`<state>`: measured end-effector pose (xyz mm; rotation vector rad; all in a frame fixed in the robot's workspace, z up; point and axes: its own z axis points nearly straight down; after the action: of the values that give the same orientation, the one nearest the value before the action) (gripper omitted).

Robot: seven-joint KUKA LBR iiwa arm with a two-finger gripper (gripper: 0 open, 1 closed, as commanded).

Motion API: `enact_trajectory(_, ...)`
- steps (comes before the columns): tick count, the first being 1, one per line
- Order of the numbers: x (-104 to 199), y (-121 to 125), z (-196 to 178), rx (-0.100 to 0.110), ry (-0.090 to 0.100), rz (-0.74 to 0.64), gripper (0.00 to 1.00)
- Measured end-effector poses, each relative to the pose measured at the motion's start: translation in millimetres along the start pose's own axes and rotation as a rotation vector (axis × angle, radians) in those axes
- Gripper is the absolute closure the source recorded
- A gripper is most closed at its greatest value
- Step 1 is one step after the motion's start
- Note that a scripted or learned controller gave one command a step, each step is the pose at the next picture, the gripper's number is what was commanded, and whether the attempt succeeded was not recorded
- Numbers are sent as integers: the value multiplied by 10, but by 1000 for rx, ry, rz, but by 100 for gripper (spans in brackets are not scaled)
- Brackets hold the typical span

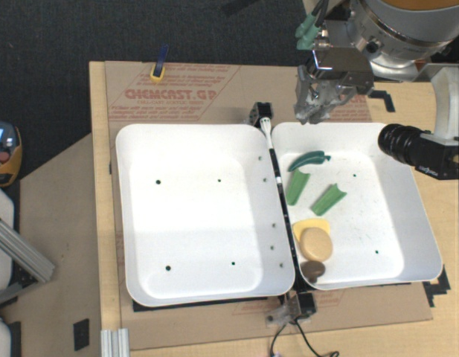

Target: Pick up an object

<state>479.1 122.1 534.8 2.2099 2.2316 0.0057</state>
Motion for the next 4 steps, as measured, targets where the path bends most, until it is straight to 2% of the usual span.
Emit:
enact_trajectory(1,667,4,3,0,0,1,100)
enact_trajectory(2,633,13,-112,-4,1,8,100)
enact_trajectory(3,1045,3,274,10,-4,5,100)
enact_trajectory(4,1011,-20,2435,21,-10,11,100)
